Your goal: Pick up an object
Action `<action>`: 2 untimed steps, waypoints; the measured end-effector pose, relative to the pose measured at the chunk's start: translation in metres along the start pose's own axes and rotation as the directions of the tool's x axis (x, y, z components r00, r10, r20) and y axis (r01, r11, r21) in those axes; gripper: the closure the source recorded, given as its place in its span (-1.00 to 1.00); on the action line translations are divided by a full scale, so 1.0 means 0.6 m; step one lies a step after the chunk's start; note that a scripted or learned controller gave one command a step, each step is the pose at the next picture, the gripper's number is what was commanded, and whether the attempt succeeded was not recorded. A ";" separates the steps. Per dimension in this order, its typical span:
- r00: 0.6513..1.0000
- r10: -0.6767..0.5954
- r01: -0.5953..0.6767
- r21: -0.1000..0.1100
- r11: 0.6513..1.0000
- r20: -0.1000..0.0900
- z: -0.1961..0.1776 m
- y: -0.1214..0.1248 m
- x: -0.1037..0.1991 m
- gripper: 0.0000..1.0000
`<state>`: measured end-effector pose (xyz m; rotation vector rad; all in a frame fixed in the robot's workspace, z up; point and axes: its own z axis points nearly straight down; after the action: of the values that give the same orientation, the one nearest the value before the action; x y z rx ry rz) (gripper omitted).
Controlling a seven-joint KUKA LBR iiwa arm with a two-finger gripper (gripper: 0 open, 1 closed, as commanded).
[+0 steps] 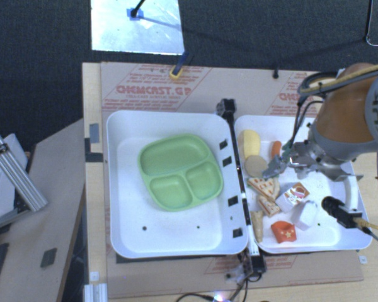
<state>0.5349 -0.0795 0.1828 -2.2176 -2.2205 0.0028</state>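
Hovering my fingers (275, 167) over the tan round piece (256, 165) in the right bin (349, 241), spread unclear; next: descend, clamp.

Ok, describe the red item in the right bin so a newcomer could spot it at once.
Start at the right bin, the one crowded with toy food beside the bin holding the green tray. Look along its near edge, below the small white cup. The red piece there is the only solid red, chunky item; its neighbours are tan wedges or white.

Green tray (179, 173) (pale); white bins (129, 231); red piece (283, 231); yellow piece (251, 143).
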 end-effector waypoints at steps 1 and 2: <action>1.000 0.000 0.000 -0.008 1.000 0.002 0.087 -0.012 -0.009 -1.00; 1.000 0.000 0.000 -0.002 1.000 0.000 0.168 -0.011 -0.008 -1.00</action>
<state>0.5279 -0.0845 0.0821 -2.2186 -2.2212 0.0012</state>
